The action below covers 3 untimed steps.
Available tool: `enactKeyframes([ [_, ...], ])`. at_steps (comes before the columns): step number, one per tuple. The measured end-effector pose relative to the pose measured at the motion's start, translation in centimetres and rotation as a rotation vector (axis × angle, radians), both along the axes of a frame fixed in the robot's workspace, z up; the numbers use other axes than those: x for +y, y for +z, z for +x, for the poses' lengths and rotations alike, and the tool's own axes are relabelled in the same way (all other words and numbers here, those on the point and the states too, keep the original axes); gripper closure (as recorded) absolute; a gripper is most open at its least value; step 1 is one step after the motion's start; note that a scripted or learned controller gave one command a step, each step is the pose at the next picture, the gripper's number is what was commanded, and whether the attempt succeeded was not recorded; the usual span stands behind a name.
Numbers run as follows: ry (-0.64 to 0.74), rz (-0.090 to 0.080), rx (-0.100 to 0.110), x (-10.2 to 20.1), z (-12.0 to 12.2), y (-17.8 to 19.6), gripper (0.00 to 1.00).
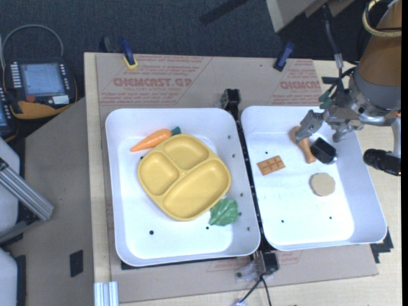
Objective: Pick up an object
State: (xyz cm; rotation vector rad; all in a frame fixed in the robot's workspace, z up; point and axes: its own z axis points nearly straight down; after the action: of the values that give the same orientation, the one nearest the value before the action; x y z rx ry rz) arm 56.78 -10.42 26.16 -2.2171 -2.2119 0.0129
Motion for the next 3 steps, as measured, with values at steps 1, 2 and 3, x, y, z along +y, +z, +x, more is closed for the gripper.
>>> enactKeyframes([
  [1,0.002,-0.001,-0.013,0.0,0.2,0.7,0.00],
  [2,0.003,0.000,-0.006,0.4,0.7,-3.9,0.00],
  [3,0.002,0.000,-0.006,0.6,0.8,-8.2,0.00],
])
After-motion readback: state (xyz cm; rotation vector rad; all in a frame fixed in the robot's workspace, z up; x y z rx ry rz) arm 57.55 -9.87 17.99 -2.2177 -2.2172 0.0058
